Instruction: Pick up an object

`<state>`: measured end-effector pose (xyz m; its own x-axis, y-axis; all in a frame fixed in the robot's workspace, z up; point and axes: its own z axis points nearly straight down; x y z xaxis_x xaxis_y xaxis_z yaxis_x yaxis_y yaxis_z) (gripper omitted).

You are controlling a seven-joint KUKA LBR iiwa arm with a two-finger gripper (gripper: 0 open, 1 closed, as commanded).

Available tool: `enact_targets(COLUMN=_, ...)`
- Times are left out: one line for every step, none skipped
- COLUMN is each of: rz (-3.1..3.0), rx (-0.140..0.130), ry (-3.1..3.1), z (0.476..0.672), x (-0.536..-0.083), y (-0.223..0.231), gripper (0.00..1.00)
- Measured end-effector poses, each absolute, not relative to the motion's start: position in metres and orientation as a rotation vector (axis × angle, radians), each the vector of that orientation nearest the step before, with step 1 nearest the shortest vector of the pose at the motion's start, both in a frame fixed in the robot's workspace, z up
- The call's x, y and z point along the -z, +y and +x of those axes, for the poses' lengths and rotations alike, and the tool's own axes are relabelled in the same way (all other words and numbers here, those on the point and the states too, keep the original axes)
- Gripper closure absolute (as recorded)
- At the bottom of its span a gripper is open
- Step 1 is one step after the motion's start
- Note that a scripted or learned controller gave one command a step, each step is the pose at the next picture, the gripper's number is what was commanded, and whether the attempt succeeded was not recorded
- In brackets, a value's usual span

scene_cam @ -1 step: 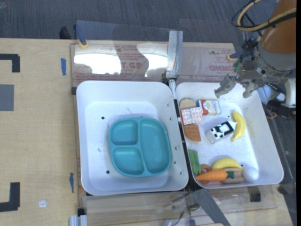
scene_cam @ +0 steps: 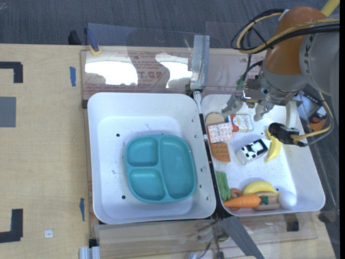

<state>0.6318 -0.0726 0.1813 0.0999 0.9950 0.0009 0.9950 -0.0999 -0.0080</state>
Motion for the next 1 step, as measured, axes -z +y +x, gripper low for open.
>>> enact_targets(rz=-2.305, rx=-0.008, ry=-2.133, z=0.6644, x=-0.1331, y=-0.1583, gripper=0.0)
